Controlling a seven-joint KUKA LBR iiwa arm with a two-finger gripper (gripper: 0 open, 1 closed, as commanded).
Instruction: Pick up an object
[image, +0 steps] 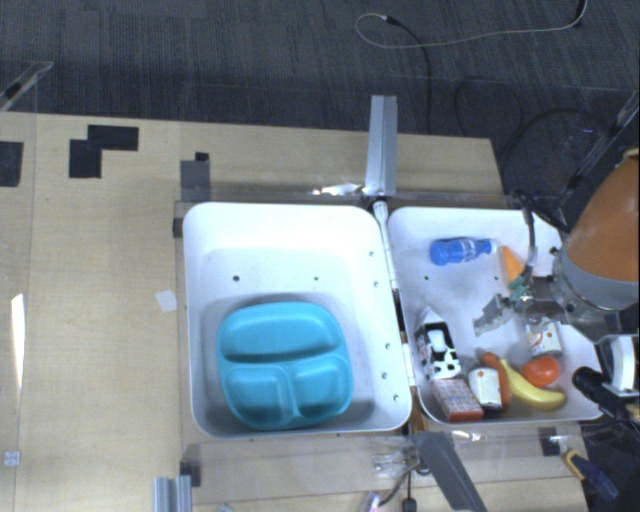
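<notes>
The grey arm with its orange band reaches over the right edge of the right white bin (405, 300), its two-finger gripper (520, 300) hanging above the bin floor; whether it is wide or narrow cannot be told. A blue plastic bottle (460, 249) lies near the far edge. Along the near edge sit a yellow banana (535, 390), a red round fruit (541, 370) and a red-brown box (458, 399). The left white bin (280, 235) holds a turquoise divided tray (283, 362)
</notes>
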